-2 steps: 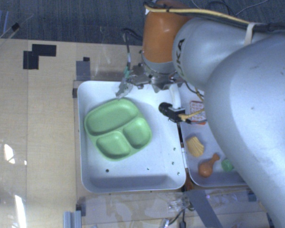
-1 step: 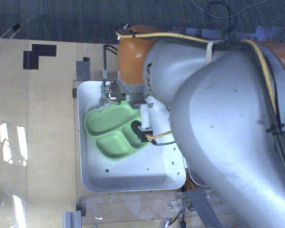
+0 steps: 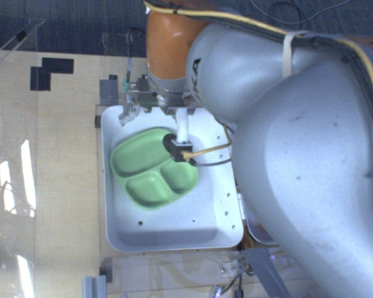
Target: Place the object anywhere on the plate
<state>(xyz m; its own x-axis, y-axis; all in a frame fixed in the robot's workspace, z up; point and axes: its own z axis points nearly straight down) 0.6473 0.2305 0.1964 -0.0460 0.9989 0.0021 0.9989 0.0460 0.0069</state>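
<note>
i am looking down on a light green moulded plastic plate with three compartments [image 3: 137, 157], which lies in a shallow white plastic bin [image 3: 168, 234]. the gripper [image 3: 129, 107] hangs just beyond the plate's upper left edge, over the bin's far corner, not over the plate itself. i cannot tell whether it is spread or pressed together, nor whether anything sits in it; that part is small and cluttered with metal.

i cannot make out the object i am meant to place. the big grey robot arm [image 3: 286, 135] with its orange band [image 3: 168, 36] covers everything to the right of the plate, including most of the second white bin [image 3: 256, 231], so the object may well lie under there.

with so little to go on, i would assume something small and light. i would plan a gentle pinch across its middle, low down, and treat it as possibly slippery. the plate looks stiff and smooth, with raised dividers, so i judge the large compartment the safest landing spot.
</note>
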